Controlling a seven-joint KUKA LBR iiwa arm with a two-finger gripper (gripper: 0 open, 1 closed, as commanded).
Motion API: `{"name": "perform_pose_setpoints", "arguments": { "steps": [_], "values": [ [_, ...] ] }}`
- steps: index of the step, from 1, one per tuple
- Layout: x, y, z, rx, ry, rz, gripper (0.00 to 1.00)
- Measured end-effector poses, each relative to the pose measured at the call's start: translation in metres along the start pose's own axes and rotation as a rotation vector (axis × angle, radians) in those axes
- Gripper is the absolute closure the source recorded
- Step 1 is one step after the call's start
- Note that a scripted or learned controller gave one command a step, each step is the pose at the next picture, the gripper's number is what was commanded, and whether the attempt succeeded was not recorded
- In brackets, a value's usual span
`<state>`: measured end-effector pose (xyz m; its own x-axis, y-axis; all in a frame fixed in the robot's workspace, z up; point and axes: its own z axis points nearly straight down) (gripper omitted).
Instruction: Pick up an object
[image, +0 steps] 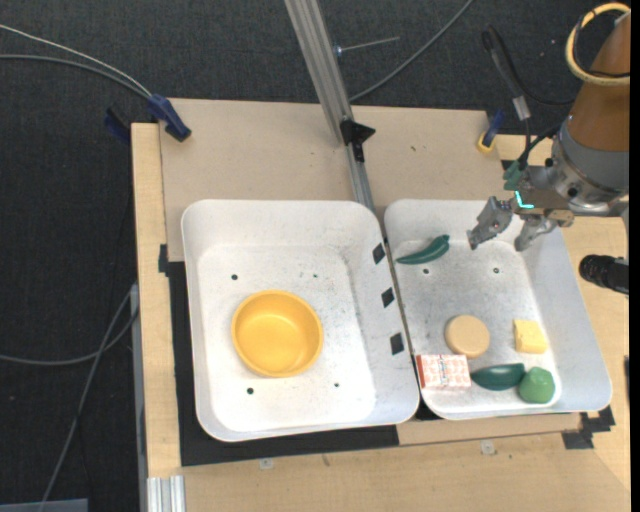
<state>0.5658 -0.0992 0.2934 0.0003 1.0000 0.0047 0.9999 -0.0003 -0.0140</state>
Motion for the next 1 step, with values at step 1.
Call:
{"name": "perform_pose_setpoints", "arguments": {
  "steps": [1],
  "values": [
    [0.0,0.0007,-0.003,-0.006,0.0,0.0,0.0]
  ]
}}
